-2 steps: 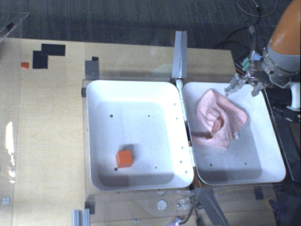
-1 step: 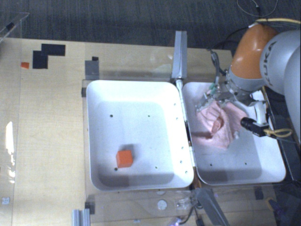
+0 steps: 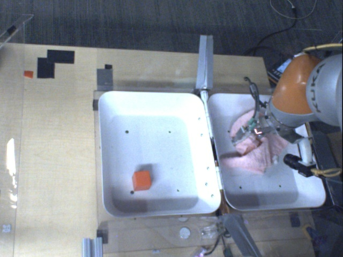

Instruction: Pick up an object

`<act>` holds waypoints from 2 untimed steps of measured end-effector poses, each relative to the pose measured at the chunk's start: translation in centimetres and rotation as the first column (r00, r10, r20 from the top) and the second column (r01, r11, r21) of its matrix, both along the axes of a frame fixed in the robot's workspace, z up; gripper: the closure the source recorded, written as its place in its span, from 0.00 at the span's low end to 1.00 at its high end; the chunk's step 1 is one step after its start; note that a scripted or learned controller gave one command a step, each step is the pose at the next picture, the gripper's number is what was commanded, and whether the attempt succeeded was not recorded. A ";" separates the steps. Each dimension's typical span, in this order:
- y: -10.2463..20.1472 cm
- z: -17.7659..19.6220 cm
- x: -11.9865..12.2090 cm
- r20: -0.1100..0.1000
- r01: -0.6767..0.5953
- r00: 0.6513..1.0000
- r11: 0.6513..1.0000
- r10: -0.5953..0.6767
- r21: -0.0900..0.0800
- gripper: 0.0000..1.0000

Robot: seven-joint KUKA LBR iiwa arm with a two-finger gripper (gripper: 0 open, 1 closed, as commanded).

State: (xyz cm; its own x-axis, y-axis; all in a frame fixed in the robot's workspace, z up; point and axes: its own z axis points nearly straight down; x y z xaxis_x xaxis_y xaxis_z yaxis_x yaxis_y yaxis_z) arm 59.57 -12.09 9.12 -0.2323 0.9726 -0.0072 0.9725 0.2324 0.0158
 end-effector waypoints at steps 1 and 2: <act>0.0 1.4 0.4 0.013 -0.002 1.000 1.000 0.002 -0.004 1.00; 4.5 9.6 7.2 -0.007 -0.058 0.998 0.998 0.058 0.002 1.00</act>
